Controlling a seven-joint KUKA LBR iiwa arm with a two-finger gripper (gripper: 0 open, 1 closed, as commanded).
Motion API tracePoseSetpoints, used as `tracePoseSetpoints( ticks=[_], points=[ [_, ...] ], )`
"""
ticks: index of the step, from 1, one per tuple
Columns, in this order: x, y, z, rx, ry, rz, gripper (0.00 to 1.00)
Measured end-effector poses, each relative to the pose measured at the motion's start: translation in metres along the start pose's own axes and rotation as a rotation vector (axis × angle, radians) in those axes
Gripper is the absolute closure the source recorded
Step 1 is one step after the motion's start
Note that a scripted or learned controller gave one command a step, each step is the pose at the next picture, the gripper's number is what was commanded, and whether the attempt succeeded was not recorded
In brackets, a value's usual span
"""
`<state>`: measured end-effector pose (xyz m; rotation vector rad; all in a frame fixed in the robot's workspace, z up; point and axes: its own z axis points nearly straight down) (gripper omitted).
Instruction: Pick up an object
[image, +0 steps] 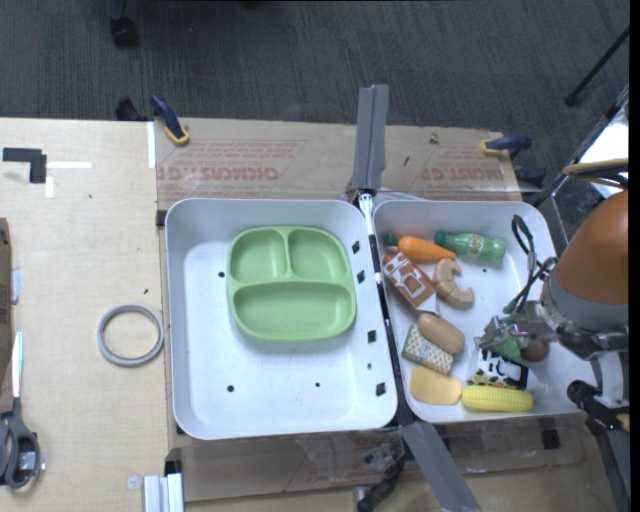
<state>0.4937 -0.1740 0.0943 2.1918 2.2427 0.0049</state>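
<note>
- Gripper (508, 338) low in the right bin (452, 208), jaw state can't tell: tangled with a green piece (510, 349) and brown piece (535, 350).
- Likely target: black-and-white item (500, 373) just below the jaws, corn (497, 399) touching it beyond.
- Risk: tight cluster, so closing could catch two items or flick the corn away.
- Hidden: wrist covers the bin's right side (the orange band is cut off at the frame edge).

Two white bins (190, 330) are counted; one green divided plate (291, 281); one carrot (425, 247); one green bottle (471, 244); one corn cob (497, 399); one roll of tape (130, 333); one pair of scissors (18, 440); two clamps (169, 118) are seen.
</note>
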Motion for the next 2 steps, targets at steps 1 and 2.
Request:
tracePoseSetpoints(
  ticks=[1, 2],
  points=[
    [0.059, 0.052, -0.104, 0.008, 0.001, 0.034, 1.0],
    [0.039, 0.017, -0.127, 0.009, 0.001, 0.055, 1.0]
  ],
)
